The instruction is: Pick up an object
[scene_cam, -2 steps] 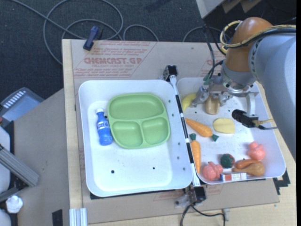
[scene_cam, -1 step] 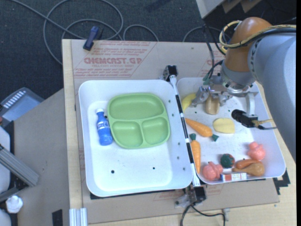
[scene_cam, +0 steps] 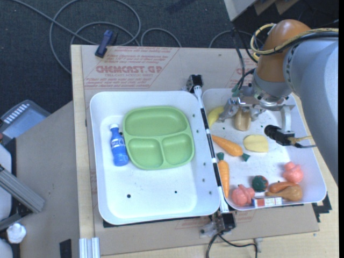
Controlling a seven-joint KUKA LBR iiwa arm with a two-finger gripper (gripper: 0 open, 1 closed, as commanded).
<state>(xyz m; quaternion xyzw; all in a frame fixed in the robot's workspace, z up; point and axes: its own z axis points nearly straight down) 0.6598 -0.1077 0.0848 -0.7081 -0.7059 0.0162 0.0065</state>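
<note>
Camera view, from the near edge: the right bin (scene_cam: 317,190) holds a pink toy (scene_cam: 242,195), a red-and-white tube (scene_cam: 267,201), a brown drumstick (scene_cam: 286,189), a green-and-dark ball (scene_cam: 260,183) and a second pink piece (scene_cam: 293,172). One carrot (scene_cam: 223,177) lies along the rail between the bins, another carrot (scene_cam: 227,145) slants above it, and a pale potato (scene_cam: 256,143) sits just right of that. The left bin (scene_cam: 102,160) carries a green tray (scene_cam: 158,137) with a blue bottle (scene_cam: 118,145) beside it. Farther back, a banana (scene_cam: 215,115) lies by the rail, and the gripper (scene_cam: 243,113) stands over a tan object (scene_cam: 242,120) that is between its spread fingers; whether they grip it I cannot tell. The arm (scene_cam: 312,74) crowds the bin's far right corner.
</note>
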